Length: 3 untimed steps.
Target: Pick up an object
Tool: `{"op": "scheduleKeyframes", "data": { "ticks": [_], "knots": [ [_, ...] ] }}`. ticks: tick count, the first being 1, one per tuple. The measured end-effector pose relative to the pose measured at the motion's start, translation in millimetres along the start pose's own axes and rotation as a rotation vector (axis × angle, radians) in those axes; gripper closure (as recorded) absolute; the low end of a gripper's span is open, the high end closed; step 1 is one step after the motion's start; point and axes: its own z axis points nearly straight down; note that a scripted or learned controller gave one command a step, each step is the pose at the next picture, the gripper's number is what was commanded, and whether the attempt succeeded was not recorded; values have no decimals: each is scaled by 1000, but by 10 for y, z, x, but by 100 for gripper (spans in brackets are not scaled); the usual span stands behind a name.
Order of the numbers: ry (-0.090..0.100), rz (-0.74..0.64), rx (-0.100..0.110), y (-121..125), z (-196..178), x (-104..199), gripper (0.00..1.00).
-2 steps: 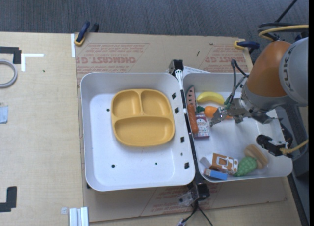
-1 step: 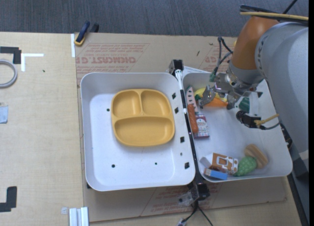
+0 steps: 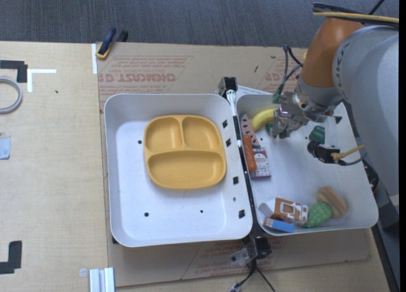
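My gripper (image 3: 283, 126) hangs over the far left part of the right bin (image 3: 298, 176), just right of a yellow banana (image 3: 262, 118). The gripper sits beside the banana and I see nothing between its fingers. A packet with red and white print (image 3: 257, 160) and an orange carrot-like stick (image 3: 248, 145) lie along the bin's left wall. Near the front edge lie a small orange and white box (image 3: 290, 210), a blue item (image 3: 279, 225), a green knobbly toy (image 3: 319, 214) and a tan bread-like piece (image 3: 333, 200). A small green object (image 3: 316, 134) lies right of the gripper.
The left bin (image 3: 127, 214) holds a yellow divided plate (image 3: 184, 152). The grey arm with its orange band (image 3: 330, 49) fills the upper right. A black cable (image 3: 323, 152) loops near the gripper. A blue and yellow tool (image 3: 106, 43) lies on the cardboard behind the bins.
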Motion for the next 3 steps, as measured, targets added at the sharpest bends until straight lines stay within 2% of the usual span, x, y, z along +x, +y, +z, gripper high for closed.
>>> {"op": "scheduleKeyframes", "data": {
  "ticks": [1,2,3],
  "knots": [
    [0,0,0,0,0,2,0],
    [-1,-2,-1,-2,-100,-1,100],
    [-4,-220,-59,-334,-2280,157,100]
  ]
}}
